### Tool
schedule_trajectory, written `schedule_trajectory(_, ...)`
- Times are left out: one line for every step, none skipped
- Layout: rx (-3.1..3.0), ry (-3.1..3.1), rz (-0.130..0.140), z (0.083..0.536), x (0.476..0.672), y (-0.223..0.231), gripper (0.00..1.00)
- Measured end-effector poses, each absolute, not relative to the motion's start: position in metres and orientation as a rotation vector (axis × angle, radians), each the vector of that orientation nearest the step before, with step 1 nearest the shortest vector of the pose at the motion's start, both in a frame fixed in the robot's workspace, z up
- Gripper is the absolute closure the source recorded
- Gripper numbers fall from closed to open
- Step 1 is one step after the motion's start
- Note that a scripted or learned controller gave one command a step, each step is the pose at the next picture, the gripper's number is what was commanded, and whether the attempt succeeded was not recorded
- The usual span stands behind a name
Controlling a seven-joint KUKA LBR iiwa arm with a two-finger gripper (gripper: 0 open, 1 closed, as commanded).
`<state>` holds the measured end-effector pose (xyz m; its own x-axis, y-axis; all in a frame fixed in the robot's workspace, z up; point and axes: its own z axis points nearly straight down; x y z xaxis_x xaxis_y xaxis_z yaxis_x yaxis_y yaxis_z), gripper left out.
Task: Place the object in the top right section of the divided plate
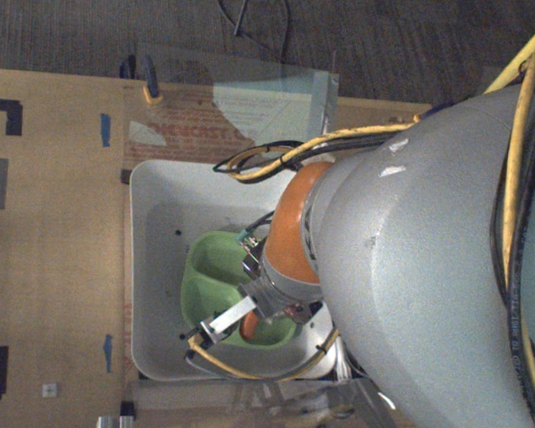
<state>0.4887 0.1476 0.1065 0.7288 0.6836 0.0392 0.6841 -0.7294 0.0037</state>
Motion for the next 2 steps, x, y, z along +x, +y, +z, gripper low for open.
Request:
schedule_trajectory(-2.896, -1.214, 0.007, 0.1868, 0.4785, 0.1203, 1.0)
schedule_trajectory(-2.895, -1.216, 0.007, 0.1868, 0.4782, 0.1211, 0.0)
